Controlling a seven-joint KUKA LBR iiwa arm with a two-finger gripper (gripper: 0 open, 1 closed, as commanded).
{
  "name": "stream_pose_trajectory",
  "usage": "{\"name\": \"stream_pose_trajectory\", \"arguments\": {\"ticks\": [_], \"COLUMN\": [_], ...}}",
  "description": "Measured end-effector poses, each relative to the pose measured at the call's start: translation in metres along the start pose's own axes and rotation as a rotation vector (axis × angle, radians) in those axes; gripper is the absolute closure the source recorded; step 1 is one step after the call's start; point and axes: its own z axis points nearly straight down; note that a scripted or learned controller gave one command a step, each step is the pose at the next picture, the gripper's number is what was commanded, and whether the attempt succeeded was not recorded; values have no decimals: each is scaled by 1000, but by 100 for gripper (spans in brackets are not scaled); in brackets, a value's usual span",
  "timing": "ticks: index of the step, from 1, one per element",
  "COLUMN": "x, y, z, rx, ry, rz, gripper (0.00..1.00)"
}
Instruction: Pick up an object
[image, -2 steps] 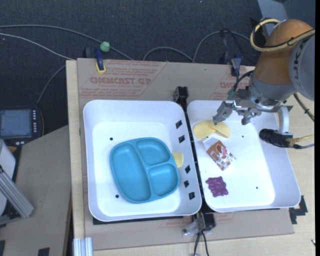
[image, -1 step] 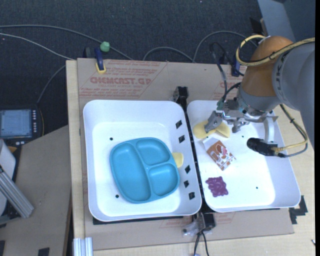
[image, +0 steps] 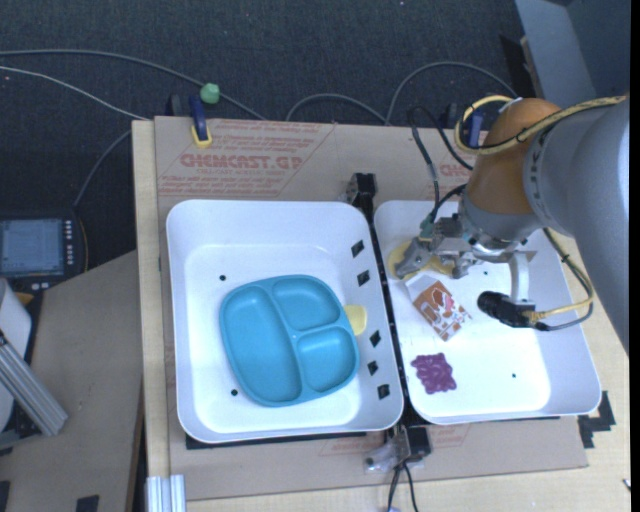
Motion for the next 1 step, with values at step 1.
{"name": "stream_pose_trajectory", "arguments": {"ticks": [1], "x": [0], "y": [2], "z": [-15], "rx": [-7], "ry": [0], "rz": [0], "gripper": [100]}}
